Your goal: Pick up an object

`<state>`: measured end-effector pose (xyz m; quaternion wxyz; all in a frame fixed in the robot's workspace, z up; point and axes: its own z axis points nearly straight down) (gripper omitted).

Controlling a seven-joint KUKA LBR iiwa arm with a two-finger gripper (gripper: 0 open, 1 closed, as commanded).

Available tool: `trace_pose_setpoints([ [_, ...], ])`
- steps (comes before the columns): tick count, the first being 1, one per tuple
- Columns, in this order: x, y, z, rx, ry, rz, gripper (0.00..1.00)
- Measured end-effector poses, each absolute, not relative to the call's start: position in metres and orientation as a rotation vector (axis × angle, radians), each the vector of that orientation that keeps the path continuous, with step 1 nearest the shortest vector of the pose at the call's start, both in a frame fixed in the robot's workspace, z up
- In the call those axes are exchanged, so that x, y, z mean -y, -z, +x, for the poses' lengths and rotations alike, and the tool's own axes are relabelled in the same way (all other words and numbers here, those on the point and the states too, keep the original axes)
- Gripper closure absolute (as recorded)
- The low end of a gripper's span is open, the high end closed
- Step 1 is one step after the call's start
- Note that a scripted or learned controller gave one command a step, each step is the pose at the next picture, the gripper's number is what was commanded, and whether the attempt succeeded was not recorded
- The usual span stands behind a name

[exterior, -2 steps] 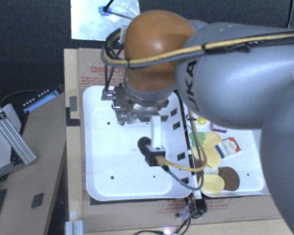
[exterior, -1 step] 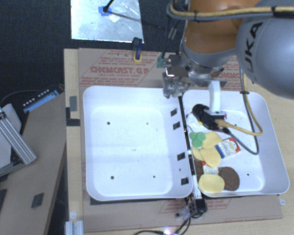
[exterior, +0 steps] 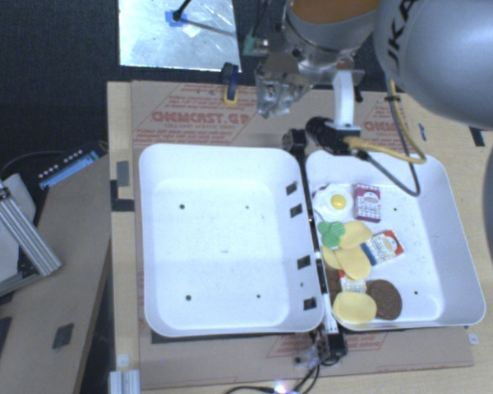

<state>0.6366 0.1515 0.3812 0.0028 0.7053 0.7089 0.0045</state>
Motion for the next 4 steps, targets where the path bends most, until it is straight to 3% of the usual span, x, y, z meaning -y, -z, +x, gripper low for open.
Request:
trace_pose_setpoints([
  [1,-0.21,-0.42,0.669,-2.229,-0.014,2.21,1.0],
  [2,-0.236,-0.454,0.668,-2.227,-0.009,2.212,1.0],
  [3,-0.234,-0.542,0.668,-2.225,-0.017,2.211,1.0],
  [4,-0.233,-0.537,0.565,-2.233,-0.004,2.212,1.0],
])
